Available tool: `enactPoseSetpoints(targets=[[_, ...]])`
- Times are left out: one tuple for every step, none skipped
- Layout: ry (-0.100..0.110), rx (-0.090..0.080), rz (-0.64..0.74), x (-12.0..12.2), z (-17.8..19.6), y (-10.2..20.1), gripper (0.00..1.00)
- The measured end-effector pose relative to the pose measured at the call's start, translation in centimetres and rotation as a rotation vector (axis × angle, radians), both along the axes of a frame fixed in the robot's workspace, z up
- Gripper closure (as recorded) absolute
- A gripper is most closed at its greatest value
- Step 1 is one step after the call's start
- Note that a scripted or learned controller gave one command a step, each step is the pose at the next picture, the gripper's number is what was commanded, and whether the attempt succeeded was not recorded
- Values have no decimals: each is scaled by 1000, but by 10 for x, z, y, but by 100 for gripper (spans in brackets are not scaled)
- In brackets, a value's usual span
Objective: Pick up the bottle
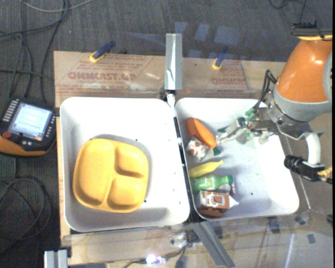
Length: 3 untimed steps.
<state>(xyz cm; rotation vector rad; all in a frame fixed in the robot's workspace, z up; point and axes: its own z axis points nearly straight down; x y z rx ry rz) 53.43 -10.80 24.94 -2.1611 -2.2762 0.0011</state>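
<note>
Green bottle is lying lengthwise left-right, below-left of my end effector; I am reading its grip as undeterminable.

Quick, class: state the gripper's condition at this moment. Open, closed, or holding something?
Gripper: cannot be told at this size; nothing is seen between its fingers. It sits over the right bin, apart from the green bottle.

The arm is cut off at the right edge.

Two bins, one yellow tray (left), five small items.
</note>
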Motion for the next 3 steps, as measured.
enactPoseSetpoints(targets=[[1,0,-33,-50,21,27,0],[1,-2,-94,8,4,-36,0],[2,1,-164,-39,-115,-98,0]])
